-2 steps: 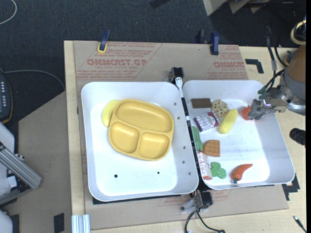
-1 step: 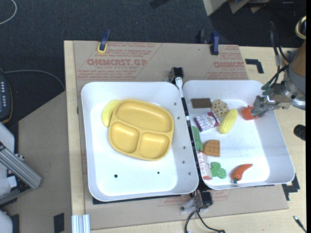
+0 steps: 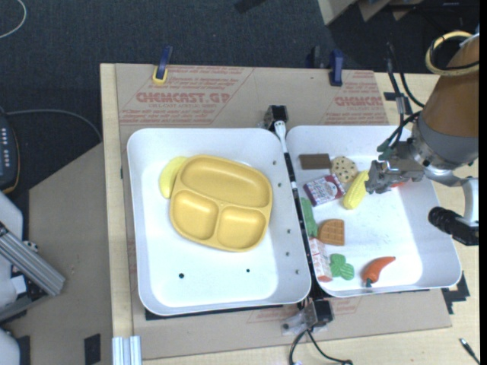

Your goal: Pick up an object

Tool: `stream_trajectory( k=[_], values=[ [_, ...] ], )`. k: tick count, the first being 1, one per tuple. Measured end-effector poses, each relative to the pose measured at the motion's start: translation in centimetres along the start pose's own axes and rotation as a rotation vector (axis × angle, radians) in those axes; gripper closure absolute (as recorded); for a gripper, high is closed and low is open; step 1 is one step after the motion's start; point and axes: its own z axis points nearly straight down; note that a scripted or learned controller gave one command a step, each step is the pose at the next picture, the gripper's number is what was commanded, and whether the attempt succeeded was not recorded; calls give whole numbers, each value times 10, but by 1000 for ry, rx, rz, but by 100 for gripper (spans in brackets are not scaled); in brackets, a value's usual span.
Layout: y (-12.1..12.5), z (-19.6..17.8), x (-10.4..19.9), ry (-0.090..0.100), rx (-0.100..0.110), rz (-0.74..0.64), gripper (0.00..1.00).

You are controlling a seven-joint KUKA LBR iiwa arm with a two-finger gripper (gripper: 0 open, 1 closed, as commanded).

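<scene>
hand (image 3: 378, 178) over right bin (image 3: 426, 276); grip state unclear | corn cob (image 3: 354, 191) just beside

Robot lab, clamped bench (image 3: 228, 90), bins (image 3: 144, 204), cables (image 3: 46, 116)

Fixed overhead camera, slanted view.
It looks down on the bench (image 3: 114, 204) from moderate height, both white bins (image 3: 144, 204) in frame.

**A:** Where was the arm?

**B:** The arm (image 3: 449, 112) reached in from the right side of the view, its orange band above a grey wrist, angled downward and leftward.

**A:** And the gripper?

**B:** The gripper (image 3: 378, 177) hung low at the wrist's end, dark and small. Its finger spacing could not be made out.
</scene>
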Motion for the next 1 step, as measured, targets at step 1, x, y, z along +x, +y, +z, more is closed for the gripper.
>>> stream_trajectory(
  k=[1],
  values=[
    [-6, 6, 53, 1, 0, -2, 100]
  ],
)
